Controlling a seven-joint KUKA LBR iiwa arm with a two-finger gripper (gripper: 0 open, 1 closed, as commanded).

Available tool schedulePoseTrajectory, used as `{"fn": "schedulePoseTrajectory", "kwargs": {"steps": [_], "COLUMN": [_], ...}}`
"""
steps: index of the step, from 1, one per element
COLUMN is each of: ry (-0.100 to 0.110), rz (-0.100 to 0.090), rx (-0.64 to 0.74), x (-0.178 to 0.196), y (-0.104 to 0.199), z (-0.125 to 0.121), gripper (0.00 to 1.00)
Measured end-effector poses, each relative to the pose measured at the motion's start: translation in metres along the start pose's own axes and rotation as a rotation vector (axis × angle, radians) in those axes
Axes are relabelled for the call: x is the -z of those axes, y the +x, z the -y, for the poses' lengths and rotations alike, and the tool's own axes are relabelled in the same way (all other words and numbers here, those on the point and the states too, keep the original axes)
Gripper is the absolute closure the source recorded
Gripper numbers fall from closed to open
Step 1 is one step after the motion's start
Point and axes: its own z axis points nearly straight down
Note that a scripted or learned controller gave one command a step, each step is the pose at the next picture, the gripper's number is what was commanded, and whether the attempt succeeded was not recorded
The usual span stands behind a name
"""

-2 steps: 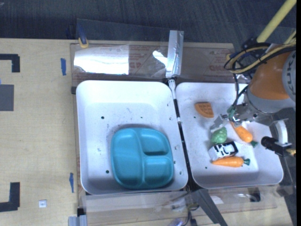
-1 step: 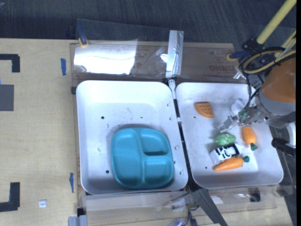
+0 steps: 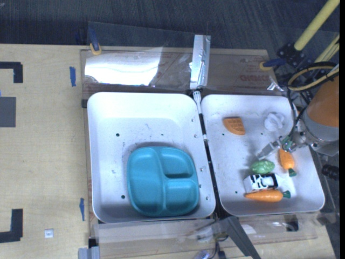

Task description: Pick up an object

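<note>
The right bin holds several toys. An orange waffle-like piece lies at its back left, and a pale clear object sits at its back right. A small carrot lies near the right wall. Toward the front are a green leafy piece, a black-and-white pack and a longer carrot. My gripper reaches in from the right, low over the bin, just left of the small carrot and above the green piece. I see nothing clearly held in it.
The left bin holds a blue divided plate at its front. A clear sheet and a metal bracket stand behind the bins. Cables and a yellow rod crowd the back right. The arm's orange band hangs over the right bin's rim.
</note>
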Motion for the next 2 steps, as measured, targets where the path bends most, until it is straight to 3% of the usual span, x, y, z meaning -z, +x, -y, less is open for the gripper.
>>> {"fn": "schedulePoseTrajectory", "kwargs": {"steps": [1, 2], "ry": [0.016, 0.007], "rz": [-0.001, 0.014], "rx": [0.073, 0.072], "x": [-0.003, 0.008], "y": [-0.009, -0.012], "z": [-0.003, -0.005], "gripper": [0.0, 1.0]}}
